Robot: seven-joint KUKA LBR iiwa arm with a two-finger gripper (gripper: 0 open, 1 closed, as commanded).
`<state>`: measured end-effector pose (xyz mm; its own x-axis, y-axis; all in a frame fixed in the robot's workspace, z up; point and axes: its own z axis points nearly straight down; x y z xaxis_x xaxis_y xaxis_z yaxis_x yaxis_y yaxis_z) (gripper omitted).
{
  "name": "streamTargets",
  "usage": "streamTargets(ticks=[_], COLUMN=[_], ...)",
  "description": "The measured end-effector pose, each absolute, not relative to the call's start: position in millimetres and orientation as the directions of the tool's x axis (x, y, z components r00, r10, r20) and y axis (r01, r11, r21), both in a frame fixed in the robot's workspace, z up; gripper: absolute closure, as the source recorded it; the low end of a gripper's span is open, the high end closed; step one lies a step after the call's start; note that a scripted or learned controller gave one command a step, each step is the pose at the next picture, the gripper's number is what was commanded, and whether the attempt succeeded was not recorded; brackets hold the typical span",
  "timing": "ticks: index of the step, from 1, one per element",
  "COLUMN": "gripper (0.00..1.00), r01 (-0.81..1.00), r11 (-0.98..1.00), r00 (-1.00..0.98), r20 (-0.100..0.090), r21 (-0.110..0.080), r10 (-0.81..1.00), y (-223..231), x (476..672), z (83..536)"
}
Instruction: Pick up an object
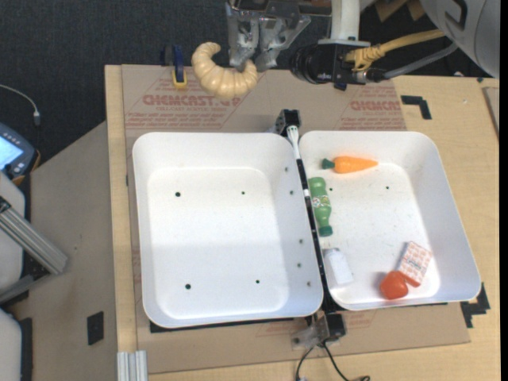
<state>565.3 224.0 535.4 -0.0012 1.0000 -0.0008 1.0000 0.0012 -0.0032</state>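
Overhead slanted view of a table [119,133] topped with brown cardboard. At far left, a dark device with a lit blue screen [14,155] at the frame edge. Next, the left white bin [151,165], shallow and square, touching the right white bin [444,173] along a shared middle rim. Above the left bin's far edge, near the top of the frame, the end effector [244,58] pointing straight down, metal fingers closed on the right end of a cream croissant-shaped toy [218,74]. Toy raised over the cardboard behind the bins, curved like a crescent, long axis running left to right, free tip curling up toward the left, just beside a small blue and yellow clamp [178,68]. Grey arm body entering from the upper right. In the right bin: an orange carrot [353,164] lying left to right near the far wall, a green bottle [320,205] lying along the middle rim, a white object [338,266] below it, a red tomato-like ball [394,286] and a small pink box [416,262] touching it near the front right corner.
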Motion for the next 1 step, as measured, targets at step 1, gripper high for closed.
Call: streamTargets(ticks=[1], gripper=[1.00], r01=[1.000], r11=[0.001], r00=[-0.001], r20=[-0.001], r21=[-0.003], r10=[1.000], y=[224.0], x=[550.5], z=[535.3])
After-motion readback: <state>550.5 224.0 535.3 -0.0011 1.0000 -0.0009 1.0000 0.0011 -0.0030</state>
